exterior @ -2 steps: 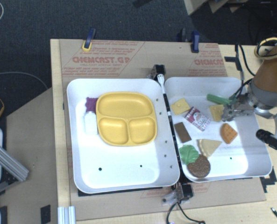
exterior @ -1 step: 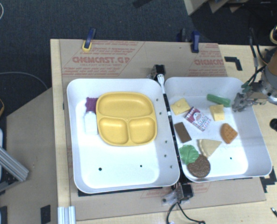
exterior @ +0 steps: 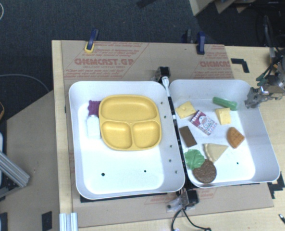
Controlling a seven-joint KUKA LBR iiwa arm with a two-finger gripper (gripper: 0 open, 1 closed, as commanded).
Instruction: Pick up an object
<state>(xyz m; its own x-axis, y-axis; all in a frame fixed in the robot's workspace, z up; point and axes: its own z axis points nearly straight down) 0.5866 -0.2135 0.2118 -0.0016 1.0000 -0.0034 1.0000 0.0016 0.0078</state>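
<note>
Brown disc [exterior: 205, 172] — gripper [exterior: 254, 99] at bin rim [exterior: 255, 110]

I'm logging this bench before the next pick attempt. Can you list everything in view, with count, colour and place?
Bins: two, white, side by side on the bench.
Divided tray: one, yellow, left bin.
Purple item: one, left of the tray, partly hidden.
White item: one, below the purple one.
Cheese-like blocks: two, yellow, right bin.
Green stick: one, right bin top.
Wrapper: one, red-white, centre.
Brown bar: one.
Orange-brown piece: one.
Tan wedge: one.
Green leafy piece: one.
Brown disc: one, bottom.
Clamps: two, back edge.
Gripper: one, grey, right bin's upper right rim.
</note>
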